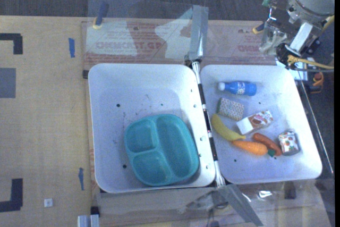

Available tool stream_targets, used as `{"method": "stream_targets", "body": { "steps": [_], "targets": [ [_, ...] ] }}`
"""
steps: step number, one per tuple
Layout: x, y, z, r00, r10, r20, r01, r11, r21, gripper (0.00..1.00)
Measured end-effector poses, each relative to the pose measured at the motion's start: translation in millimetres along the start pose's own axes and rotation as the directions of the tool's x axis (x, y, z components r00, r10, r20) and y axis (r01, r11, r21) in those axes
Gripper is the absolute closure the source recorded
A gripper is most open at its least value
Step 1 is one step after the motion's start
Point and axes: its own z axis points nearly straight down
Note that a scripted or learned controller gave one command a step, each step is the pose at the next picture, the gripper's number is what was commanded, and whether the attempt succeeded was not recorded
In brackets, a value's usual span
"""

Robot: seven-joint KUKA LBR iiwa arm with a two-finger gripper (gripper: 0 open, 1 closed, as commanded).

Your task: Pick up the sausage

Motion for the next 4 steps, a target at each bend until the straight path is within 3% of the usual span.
{"method": "stream_targets", "body": {
  "steps": [1, 3, 4],
  "targets": [
    [41, -18, -6, 1.000, -0.014, 0.000, 0.014, 1.000, 0.000, 1.00],
    [42, -17, -27, 1.000, -0.018, 0.000, 0.018, 1.000, -0.007, 1.00],
    [30, -13, 21, 0.998, 0.064, 0.000, -0.064, 0.998, 0.002, 1.00]
  ]
}}
